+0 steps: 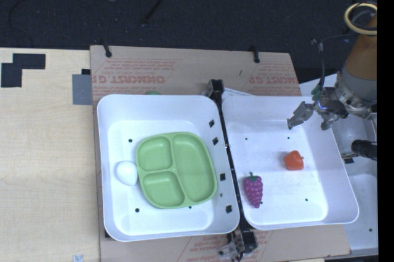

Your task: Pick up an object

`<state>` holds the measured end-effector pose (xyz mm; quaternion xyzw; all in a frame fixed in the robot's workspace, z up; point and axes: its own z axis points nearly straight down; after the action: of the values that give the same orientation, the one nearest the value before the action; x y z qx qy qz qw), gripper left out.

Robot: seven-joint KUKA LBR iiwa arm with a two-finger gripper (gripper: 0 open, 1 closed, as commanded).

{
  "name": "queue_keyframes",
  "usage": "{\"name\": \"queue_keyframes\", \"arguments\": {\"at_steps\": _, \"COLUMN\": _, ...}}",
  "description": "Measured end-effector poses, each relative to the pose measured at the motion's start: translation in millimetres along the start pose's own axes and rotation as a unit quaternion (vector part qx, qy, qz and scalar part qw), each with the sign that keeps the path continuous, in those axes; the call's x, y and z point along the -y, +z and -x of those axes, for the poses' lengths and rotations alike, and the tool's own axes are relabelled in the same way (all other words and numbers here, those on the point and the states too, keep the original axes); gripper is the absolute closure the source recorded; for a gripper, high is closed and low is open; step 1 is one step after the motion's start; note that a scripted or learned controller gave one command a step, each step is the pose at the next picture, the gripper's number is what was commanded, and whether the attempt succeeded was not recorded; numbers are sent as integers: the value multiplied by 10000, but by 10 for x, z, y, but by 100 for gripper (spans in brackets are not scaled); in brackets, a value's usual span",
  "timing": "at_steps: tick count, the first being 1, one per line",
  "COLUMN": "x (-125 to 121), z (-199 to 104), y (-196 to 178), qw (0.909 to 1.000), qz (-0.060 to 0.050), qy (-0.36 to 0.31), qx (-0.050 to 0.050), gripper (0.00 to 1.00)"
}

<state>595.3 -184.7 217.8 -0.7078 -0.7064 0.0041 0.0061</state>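
The gripper (313,115) hung over the far right part of the right bin (271,113), its two fingers spread apart and holding nothing. The nearest thing to take was the small orange-red pepper (294,160), which lay on the bin floor toward the near edge from the gripper and a little to its left, near but clearly apart from it. It looked roundish, with no long axis that would set the wrist angle, so the coming move was judged to be mainly a short shift toward the near edge and then a descent. The purple grapes (253,189) lay farther off, close to the near left corner of the same bin, long axis running roughly far to near. In the left bin (117,113) a green tray (176,169) with three compartments sat near the middle, and a white egg (126,172) touched or nearly touched its left rim. The cardboard (184,73) under the bins bore red printing, seen upside down and mirrored; it could not be read with certainty.
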Motion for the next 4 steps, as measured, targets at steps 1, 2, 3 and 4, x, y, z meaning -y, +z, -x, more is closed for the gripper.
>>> {"name": "queue_keyframes", "arguments": {"at_steps": 1, "x": -27, "z": 0, "y": -78, "qw": 10000, "qz": 68, "qy": -10, "qx": 15, "gripper": 0}}
{"name": "queue_keyframes", "arguments": {"at_steps": 2, "x": -29, "z": 86, "y": 410, "qw": 10000, "qz": 38, "qy": -6, "qx": 8, "gripper": 0}}
{"name": "queue_keyframes", "arguments": {"at_steps": 3, "x": -21, "z": 76, "y": 835, "qw": 10000, "qz": 47, "qy": -9, "qx": 7, "gripper": 0}}
{"name": "queue_keyframes", "arguments": {"at_steps": 4, "x": -21, "z": 63, "y": 1330, "qw": 10000, "qz": 45, "qy": -2, "qx": 6, "gripper": 0}}
